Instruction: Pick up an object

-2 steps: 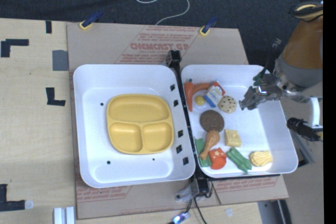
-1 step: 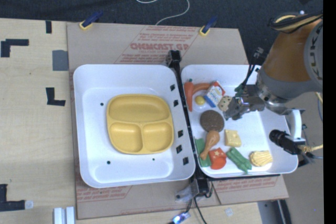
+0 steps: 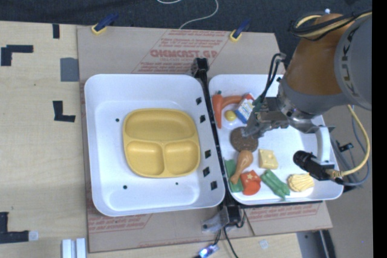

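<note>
Reaching in from the right of the frame, the gripper (image 3: pixel 253 128) sits low over the right bin (image 3: pixel 314 193), right at a brown round patty (image 3: pixel 243 141). Its fingers look clamped on the patty's top edge, though shadow blurs this. Left of centre, a yellow divided plate (image 3: pixel 162 142) lies in the left bin (image 3: pixel 106 99).

This looks like a robot lab, not a home. A big grey and orange robot arm (image 3: pixel 326 69) reaches over a wooden bench (image 3: pixel 36 130). Two white bins (image 3: pixel 103 93) sit side by side on a sheet of brown cardboard (image 3: pixel 175 51) held down with clips (image 3: pixel 104 23). Black tape marks (image 3: pixel 59 112) are stuck on the bench. A thin white wire (image 3: pixel 181 0) lies on dark carpet behind. The food in the right bin is toy food (image 3: pixel 266 181), and a yellow plastic tray (image 3: pixel 162 142) sits in the left bin.
</note>
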